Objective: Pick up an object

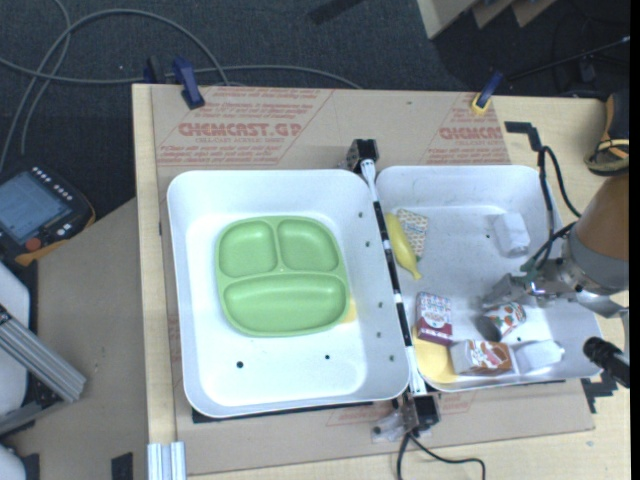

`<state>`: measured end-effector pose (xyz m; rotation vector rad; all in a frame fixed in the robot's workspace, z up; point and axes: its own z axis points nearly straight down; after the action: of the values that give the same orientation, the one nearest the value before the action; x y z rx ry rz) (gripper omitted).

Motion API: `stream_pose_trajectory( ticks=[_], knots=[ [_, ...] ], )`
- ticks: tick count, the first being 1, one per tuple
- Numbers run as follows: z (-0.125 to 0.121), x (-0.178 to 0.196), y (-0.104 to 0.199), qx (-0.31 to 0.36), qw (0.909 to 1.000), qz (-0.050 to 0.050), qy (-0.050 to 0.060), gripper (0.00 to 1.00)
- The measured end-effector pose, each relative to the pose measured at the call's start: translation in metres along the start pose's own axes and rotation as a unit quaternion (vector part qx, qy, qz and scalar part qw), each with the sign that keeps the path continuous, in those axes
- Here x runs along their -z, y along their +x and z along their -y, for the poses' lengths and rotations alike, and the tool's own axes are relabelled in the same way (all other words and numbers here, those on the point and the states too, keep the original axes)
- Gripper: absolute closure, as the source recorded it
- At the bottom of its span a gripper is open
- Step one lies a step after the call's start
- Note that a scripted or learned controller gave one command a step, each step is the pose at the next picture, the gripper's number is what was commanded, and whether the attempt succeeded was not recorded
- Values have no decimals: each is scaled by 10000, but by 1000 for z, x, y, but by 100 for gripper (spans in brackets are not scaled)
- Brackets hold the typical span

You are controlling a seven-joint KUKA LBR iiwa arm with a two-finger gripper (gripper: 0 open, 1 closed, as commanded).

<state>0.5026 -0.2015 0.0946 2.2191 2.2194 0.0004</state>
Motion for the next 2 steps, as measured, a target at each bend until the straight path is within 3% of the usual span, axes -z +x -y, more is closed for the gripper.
stream_pose_trajectory(
  ticks=[1,2],
  knots=[
    [24,-10,58,5,10000,-16,17,0],
    [23,1,57,-2,10000,-9,-3,100]
  ],
)
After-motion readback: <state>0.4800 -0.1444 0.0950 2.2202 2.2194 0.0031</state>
